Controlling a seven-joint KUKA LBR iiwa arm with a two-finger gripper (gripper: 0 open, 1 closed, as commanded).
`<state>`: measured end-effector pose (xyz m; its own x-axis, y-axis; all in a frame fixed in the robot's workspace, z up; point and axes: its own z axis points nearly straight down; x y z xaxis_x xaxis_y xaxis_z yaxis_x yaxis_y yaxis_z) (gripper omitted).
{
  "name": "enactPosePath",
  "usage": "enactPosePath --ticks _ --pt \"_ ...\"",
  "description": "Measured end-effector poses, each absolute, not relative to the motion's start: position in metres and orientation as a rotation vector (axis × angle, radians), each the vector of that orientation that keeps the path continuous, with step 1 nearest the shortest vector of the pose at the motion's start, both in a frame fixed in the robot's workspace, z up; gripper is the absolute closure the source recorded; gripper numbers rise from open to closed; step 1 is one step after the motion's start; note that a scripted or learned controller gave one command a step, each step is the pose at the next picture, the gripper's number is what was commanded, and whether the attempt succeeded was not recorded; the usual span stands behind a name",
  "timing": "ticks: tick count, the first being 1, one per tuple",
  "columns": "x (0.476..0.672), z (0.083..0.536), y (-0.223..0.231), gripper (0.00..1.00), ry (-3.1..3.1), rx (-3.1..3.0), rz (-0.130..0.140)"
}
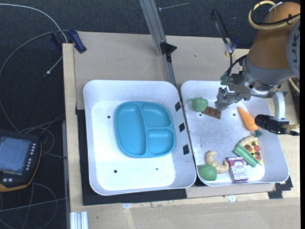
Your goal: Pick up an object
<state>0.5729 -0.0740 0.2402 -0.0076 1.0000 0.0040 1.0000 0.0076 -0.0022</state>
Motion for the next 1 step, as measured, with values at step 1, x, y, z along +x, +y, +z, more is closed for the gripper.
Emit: enactPosePath --ticks 1 --pt "0.5748 0.2297 -0.0239 1.00 -2.225 -2.211 0.000"
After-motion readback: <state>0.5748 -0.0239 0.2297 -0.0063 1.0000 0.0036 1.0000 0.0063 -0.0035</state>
